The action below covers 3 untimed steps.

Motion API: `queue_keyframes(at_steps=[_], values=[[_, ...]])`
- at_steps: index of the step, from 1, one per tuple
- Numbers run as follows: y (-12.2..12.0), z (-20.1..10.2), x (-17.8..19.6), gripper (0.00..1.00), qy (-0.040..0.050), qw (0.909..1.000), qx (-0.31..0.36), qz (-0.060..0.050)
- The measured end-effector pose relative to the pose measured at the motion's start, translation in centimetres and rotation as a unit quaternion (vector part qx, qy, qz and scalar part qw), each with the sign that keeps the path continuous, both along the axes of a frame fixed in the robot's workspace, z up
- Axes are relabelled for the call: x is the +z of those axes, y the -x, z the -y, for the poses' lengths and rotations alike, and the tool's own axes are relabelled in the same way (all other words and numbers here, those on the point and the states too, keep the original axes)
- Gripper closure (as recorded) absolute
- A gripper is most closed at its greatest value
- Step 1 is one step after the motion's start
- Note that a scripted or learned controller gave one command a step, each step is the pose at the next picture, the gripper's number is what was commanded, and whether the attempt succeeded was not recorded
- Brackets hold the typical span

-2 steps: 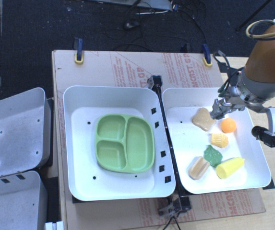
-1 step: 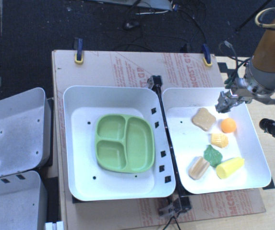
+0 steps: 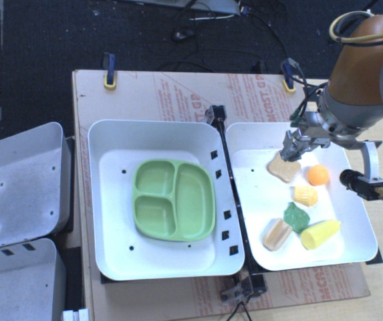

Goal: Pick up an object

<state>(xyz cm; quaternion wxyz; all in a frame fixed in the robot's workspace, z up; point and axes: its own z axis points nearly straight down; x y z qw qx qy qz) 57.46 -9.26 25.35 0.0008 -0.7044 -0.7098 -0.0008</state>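
The gripper [image 3: 291, 154] hangs low over the right bin [image 3: 258, 199], its tip just above the tan toast-shaped piece [image 3: 284, 170]; whether it is open or closed I cannot tell. Just right of it lies an orange ball [image 3: 319, 174], and below it a yellow corn piece [image 3: 305, 196], green toy [image 3: 296, 217], tan roll [image 3: 276, 234] and yellow block [image 3: 320, 233]. Well to its left, the left bin [image 3: 111, 199] holds a green divided plate [image 3: 174, 200].

I see a green divided plate [image 3: 174, 200] in the left bin [image 3: 104, 139] and yellow clamps [image 3: 110, 80] on the desk [image 3: 151, 95].

Grey arm [image 3: 351, 105], orange band, yellow cable loop, dark metal pincer [image 3: 291, 151]
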Motion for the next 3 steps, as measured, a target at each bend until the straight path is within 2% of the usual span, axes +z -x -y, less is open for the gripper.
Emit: queue_keyframes(at_steps=[1, 2, 3], values=[[0.7, -5.2, -1.5, 1.00, 0.0001, 1.0000, 0.000, -0.001], [2.5, -10.3, -1.7, 1.00, 0.0000, 1.0000, 0.000, -0.001], [3.0, -15.2, -1.0, 1.00, 0.0001, 1.0000, 0.000, 0.000]])
